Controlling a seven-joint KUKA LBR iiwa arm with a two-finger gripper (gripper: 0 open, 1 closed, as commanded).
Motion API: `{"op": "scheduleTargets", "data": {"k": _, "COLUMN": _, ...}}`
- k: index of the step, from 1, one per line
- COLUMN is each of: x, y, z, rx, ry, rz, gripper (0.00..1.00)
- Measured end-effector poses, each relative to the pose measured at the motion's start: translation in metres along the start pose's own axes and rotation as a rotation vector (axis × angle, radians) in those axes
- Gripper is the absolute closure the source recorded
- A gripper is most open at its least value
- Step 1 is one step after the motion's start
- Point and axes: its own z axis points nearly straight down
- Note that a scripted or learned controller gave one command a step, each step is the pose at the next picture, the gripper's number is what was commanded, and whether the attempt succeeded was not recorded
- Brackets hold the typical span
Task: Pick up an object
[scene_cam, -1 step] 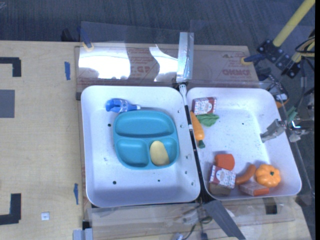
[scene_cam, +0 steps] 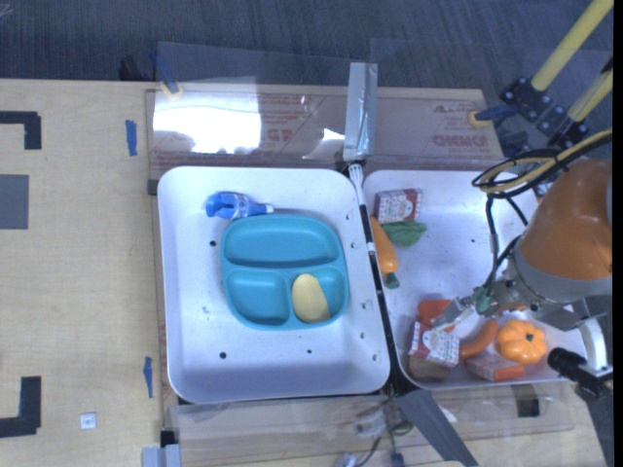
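Camera view: the gripper (scene_cam: pixel 477 303) dips into the right bin (scene_cam: pixel 450 191) beside the toy pumpkin (scene_cam: pixel 521 341); open or closed, I cannot tell.

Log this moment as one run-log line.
gripper: low in right bin | over: toy food pile | grasp: unclear | left bin: blue tray, yellow piece
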Motion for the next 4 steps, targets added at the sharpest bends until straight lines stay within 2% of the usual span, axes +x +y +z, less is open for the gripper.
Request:
{"op": "scheduleTargets", "data": {"k": 1, "x": 0.016, "y": 0.037, "z": 0.020, "rx": -0.017, "ry": 0.000, "rz": 0.193, "gripper": 0.00}}
{"op": "scheduleTargets", "data": {"k": 2, "x": 0.014, "y": 0.043, "z": 0.006, "rx": -0.035, "ry": -0.004, "rz": 0.194, "gripper": 1.00}}
{"op": "scheduleTargets", "data": {"k": 3, "x": -0.032, "y": 0.075, "z": -0.006, "rx": -0.002, "ry": -0.002, "rz": 0.172, "gripper": 1.00}}
{"op": "scheduleTargets", "data": {"k": 4, "x": 0.040, "y": 0.128, "z": -0.070, "rx": -0.002, "ry": 0.001, "rz": 0.135, "gripper": 1.00}}
